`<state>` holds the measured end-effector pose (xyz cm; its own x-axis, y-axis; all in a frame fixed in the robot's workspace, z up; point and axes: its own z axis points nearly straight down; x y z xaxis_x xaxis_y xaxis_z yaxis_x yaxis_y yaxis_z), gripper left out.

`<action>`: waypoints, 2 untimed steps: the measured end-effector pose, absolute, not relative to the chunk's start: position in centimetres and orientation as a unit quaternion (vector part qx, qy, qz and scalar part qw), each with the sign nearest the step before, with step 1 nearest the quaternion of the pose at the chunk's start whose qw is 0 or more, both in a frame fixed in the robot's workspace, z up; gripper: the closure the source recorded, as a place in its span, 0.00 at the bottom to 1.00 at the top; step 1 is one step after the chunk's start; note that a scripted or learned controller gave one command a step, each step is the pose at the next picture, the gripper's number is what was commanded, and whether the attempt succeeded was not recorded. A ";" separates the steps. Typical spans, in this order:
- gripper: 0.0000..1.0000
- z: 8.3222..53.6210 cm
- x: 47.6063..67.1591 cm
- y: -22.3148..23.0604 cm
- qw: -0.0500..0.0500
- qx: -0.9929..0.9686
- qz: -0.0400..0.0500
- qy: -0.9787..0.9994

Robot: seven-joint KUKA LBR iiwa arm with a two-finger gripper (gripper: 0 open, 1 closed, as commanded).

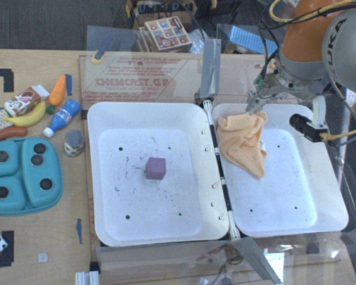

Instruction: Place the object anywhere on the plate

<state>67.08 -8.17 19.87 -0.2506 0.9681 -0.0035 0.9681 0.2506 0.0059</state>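
A crumpled tan cloth [244, 144] lies in the right bin [296, 212], against its left wall. My gripper [255, 104] hovers right at the cloth's upper edge, and where the two meet is too small to make out. In the middle of the left bin [142, 224] sits a small purple cube [155, 168]. The teal sectioned plate [21, 177] rests on the bench, left of both bins.
Toy food is clustered at the bench's far left: a banana [26, 116], a carrot [59, 89], a blue bottle [62, 116], a sausage [5, 135] and a small can [74, 142]. A wooden board [139, 79] lies behind the left bin.
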 end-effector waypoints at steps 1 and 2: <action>0.00 19.9 67.1 -8.2 0.003 0.612 0.001 0.791; 1.00 20.7 67.2 -8.2 0.005 0.612 0.002 0.791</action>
